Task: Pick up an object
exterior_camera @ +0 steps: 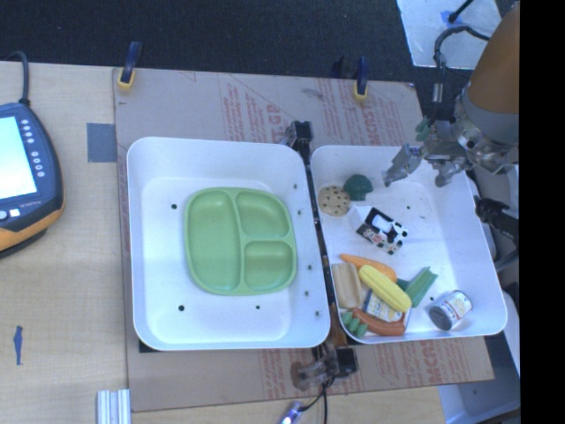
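My gripper hangs over the far part of the right bin, its two fingers spread apart and nothing between them. Below it and to the left lie a dark green lump and a round cookie. A black-and-white toy sits near the bin's middle. At the near end lies a pile: a yellow corn cob, an orange carrot, a tan block, green pieces and a small can.
The left bin holds a light green divided plate. A handheld pendant lies on the bench at far left. Clamps hold the cardboard at the back edge.
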`<state>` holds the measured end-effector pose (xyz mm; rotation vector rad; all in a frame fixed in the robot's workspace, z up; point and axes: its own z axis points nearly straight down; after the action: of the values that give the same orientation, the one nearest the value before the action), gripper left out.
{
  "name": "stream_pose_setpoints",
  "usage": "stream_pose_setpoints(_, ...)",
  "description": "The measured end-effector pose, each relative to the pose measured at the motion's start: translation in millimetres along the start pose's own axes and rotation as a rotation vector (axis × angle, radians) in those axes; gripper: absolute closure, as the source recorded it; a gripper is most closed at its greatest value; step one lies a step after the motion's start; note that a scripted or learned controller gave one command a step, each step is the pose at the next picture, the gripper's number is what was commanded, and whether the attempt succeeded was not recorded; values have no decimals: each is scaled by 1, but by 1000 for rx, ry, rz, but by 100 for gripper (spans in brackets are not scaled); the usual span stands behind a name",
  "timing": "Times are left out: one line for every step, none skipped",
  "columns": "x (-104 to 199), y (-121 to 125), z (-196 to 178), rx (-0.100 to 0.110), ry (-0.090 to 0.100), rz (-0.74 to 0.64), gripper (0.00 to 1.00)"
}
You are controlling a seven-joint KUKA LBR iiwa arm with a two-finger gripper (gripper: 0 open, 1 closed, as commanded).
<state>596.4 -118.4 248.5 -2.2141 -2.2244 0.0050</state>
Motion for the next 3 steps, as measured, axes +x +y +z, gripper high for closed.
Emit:
stream_pose_setpoints(-14,-1,122,0,-1,1,0)
stream_pose_setpoints(-2,2,139,-14,-4,1,0)
stream_pose_setpoints(20,1,156,1,-1,-2,0)
